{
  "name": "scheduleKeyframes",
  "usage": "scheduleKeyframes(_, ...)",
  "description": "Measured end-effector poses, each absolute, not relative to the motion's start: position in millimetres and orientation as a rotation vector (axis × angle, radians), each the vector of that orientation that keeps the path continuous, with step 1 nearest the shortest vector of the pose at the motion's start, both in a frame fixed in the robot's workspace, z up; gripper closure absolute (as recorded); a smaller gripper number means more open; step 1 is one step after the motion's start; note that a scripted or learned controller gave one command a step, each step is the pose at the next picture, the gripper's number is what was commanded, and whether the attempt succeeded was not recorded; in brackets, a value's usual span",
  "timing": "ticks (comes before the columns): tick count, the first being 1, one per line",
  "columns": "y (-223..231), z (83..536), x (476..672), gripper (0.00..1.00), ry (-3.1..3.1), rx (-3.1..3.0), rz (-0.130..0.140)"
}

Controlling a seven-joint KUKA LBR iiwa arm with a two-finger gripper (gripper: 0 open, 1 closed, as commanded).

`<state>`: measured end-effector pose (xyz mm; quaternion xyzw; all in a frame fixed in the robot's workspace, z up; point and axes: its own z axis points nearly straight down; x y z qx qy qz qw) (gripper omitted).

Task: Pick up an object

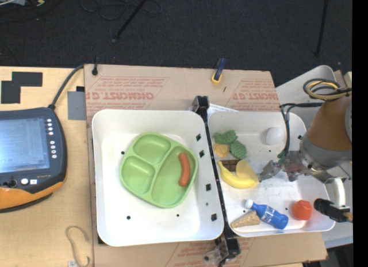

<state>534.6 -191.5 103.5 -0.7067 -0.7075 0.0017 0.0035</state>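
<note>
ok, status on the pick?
Gripper low in right bin, nothing seen held. Banana closest, beside it. Blue bottle and red ball near front wall, untouched.

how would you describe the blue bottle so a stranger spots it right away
Look in the right-hand white bin, along its near edge. The blue bottle lies on its side there, white cap pointing left, between a tan wedge and a red ball. It is the bin's one blue thing.

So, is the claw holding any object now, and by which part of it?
Nothing is held. The claw hangs over a bare part of the right bin, beside the banana, with no object between its fingers.
</note>
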Motion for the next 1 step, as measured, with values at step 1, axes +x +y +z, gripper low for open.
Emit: scheduleKeyframes(1,-189.8,87.8,535.3,0.00,-2.220,-2.220,0.002)
